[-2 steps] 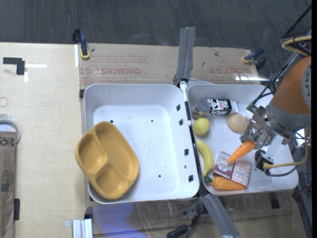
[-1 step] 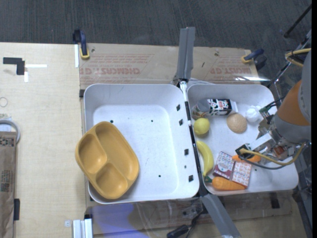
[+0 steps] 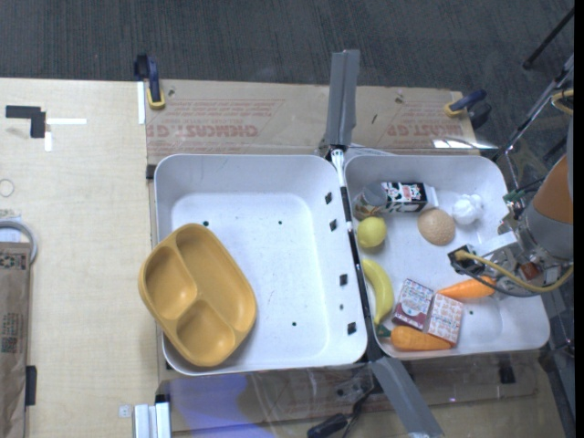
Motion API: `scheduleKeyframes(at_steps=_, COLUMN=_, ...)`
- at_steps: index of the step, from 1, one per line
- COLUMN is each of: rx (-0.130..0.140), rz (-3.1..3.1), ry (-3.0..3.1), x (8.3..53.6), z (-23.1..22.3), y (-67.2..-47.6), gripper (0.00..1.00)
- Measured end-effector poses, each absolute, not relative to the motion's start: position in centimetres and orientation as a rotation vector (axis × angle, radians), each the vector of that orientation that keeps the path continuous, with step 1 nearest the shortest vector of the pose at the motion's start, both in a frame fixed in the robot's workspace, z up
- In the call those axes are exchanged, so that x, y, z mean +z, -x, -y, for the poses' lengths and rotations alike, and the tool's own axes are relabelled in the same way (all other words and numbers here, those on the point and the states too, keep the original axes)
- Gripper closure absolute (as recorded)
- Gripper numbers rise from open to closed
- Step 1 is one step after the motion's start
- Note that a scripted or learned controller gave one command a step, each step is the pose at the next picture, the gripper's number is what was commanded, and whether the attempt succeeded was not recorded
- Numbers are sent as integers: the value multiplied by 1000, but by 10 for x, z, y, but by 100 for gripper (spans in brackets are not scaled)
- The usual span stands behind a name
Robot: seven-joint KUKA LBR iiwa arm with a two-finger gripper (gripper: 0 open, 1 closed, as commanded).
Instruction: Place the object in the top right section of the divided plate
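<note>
Divided plate [image 3: 197,297], yellow and oblong, is found in the left bin [image 3: 274,176], at that bin's lower left corner as seen from the camera. Its left edge is laid over the bin's left wall. The long axis is set at a slant, from the bin's left wall down toward its lower edge. One long compartment runs along the plate's upper right side; two smaller compartments are placed along its lower left side. All three compartments are seen bare.

The right bin [image 3: 493,167] is well stocked. A lemon [image 3: 371,233] and a banana [image 3: 380,286] are ranged along its left wall. A small black and white carton [image 3: 406,196] is noted near the upper edge, with a brown round thing [image 3: 437,226] and a crumpled white thing [image 3: 467,210] beside it. A printed packet [image 3: 427,307] is lodged near the lower edge, an orange carrot [image 3: 420,338] just below it.

The gripper [image 3: 522,265] is seen low at the right bin's right wall. A second carrot [image 3: 467,290] is just beside it. Whether the gripper is open or closed cannot be told.
</note>
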State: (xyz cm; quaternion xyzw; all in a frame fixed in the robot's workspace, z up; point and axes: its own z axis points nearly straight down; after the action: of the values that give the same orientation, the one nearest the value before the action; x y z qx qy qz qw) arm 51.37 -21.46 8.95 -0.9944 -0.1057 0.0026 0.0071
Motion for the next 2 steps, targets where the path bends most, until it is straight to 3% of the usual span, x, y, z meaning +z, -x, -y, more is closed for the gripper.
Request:
scheduleKeyframes(at_steps=1, rx=-3, rz=331, ry=3113, x=91, z=215, y=-516, gripper=0)
scheduleKeyframes(at_steps=2, rx=47, rz=313, ry=3101, x=83, z=216, y=-583, gripper=0)
